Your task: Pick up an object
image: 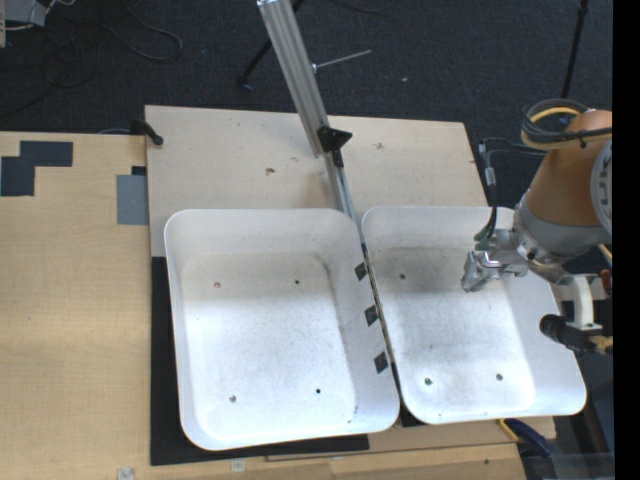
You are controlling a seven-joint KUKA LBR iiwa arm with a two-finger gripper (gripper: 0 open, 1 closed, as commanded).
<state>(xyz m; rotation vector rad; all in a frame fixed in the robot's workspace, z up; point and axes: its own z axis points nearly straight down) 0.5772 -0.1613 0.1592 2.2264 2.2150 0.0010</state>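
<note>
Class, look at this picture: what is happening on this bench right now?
A grey robot arm with an orange band reaches in from the right. Its gripper hangs over the right white bin, near that bin's upper middle. Nothing shows between its fingers. The left white bin sits beside it, and a slanted metal rail rises behind both.

Pincer (480, 271) over right bin (500, 393)

We see two bins, left bin (262, 328) and right bin (470, 358), white with fine dark speckling and few small dark dots. We note bench (230, 163) pale beige, mat (160, 368) under bins black. We see arm (565, 193) orange above grey, gripper (478, 270) silvery metal. We note slanted post (300, 78) silver-grey, checkered black-and-white tip. We see floor (450, 38) dark blue-black.
</note>
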